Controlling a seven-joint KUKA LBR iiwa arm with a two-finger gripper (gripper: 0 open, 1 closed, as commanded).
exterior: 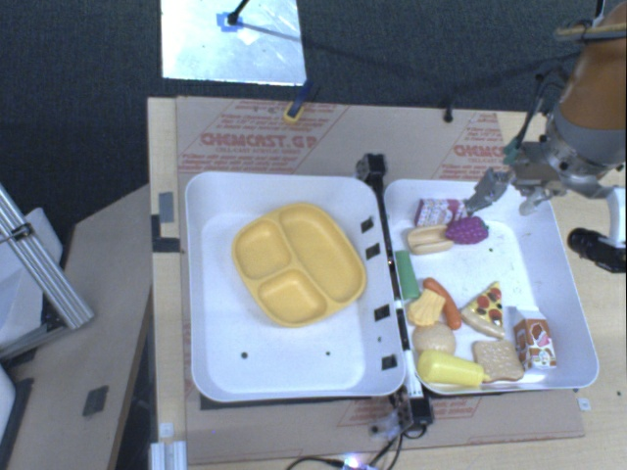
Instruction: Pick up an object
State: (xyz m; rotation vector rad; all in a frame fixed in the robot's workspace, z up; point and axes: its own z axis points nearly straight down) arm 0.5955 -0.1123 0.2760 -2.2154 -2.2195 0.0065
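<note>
Hovering over the right bin (578, 292), the pincer (509, 192) has its fingers spread apart, gripping nothing; one fingertip (480, 198) sits just above the purple grapes (467, 230). Beside them lie a pink box (437, 211) and hotdog (430, 240). The cardboard (257, 137) reads "CHEMCAST GP". The left bin (211, 282) holds a yellow tray (297, 262).

Even bright overhead light, bins (294, 189) near overexposed, glare on silver sheet (233, 27) at top, soft faint shadows, slight overall softness, arm (593, 96) mildly blurred
</note>
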